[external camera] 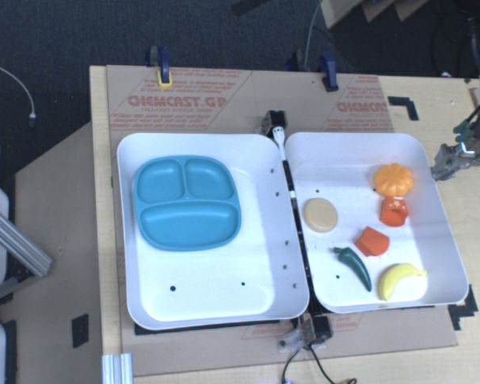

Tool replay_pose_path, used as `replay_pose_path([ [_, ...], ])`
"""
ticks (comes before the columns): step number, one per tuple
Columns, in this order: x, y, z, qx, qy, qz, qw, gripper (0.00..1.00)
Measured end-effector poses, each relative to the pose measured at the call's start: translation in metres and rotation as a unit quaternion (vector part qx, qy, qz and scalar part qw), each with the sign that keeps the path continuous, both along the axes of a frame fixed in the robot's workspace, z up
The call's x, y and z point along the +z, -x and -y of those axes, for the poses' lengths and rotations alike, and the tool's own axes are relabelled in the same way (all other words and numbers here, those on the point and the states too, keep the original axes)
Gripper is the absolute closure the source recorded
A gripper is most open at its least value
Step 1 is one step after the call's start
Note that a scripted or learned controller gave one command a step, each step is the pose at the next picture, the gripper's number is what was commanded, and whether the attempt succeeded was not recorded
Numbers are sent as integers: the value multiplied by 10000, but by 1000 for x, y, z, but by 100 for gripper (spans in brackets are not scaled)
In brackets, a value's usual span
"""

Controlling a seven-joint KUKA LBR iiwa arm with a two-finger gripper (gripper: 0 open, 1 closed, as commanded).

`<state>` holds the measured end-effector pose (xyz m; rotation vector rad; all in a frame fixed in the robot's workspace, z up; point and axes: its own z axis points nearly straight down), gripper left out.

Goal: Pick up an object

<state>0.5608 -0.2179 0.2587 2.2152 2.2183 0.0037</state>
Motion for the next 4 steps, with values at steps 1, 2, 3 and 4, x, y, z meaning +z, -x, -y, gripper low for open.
replay_pose_path([
  [1,6,-6,-51,23,-23,-24,10000,100],
  [2,-4,-18,-112,28,-28,-38,10000,100],
  [3,1,-21,-166,27,-26,-27,10000,100],
  [4,-3,-16,-216,22,-26,-40,10000,100],
])
